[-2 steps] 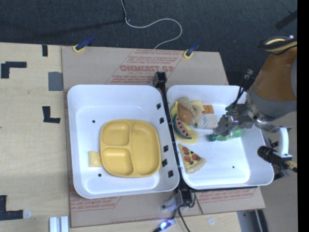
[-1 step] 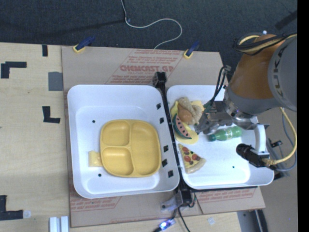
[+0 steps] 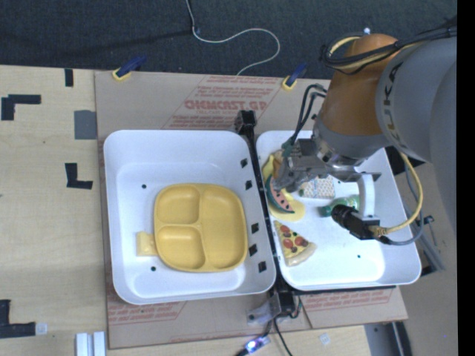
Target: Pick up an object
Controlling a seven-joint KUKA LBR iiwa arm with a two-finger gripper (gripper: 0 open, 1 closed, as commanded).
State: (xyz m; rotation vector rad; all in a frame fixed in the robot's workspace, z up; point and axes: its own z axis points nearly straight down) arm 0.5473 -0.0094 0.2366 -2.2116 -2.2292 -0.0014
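Cardboard-covered bench, two white bins. Gripper (image 3: pixel 291 175) hangs low in the right bin (image 3: pixel 386 269), over a watermelon-slice toy (image 3: pixel 284 201) — a light, rigid piece, best pinched across its thin edges; pizza-slice toy (image 3: pixel 294 243) lies nearer.

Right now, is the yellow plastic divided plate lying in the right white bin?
No, the yellow divided plate lies in the left white bin, beside the right bin.
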